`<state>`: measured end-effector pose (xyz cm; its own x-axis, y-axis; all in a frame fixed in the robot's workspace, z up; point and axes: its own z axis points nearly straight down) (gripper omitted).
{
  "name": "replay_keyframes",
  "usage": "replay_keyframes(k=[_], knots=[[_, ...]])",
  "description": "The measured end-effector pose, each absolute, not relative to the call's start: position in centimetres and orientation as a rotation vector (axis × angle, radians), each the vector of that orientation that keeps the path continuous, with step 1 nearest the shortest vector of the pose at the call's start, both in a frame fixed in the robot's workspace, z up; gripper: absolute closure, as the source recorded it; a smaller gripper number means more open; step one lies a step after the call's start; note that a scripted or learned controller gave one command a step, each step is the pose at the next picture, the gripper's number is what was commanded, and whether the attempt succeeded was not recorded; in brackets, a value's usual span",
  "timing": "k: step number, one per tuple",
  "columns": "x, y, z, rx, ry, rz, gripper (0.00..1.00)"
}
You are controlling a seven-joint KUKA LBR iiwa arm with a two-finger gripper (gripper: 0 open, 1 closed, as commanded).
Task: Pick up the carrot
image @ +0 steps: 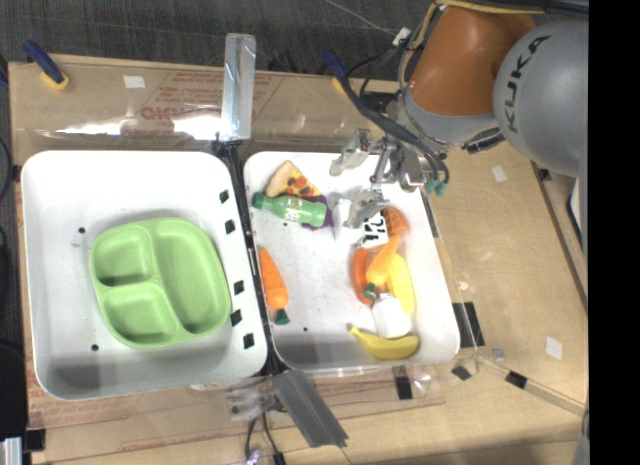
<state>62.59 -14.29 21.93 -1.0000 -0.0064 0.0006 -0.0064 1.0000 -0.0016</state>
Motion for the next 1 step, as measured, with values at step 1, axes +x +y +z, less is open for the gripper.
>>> replay_keyframes(k=[1], knots=[[57.67, -15.84, 15.03, -0.256, -3.128, -0.001, 0.00]])
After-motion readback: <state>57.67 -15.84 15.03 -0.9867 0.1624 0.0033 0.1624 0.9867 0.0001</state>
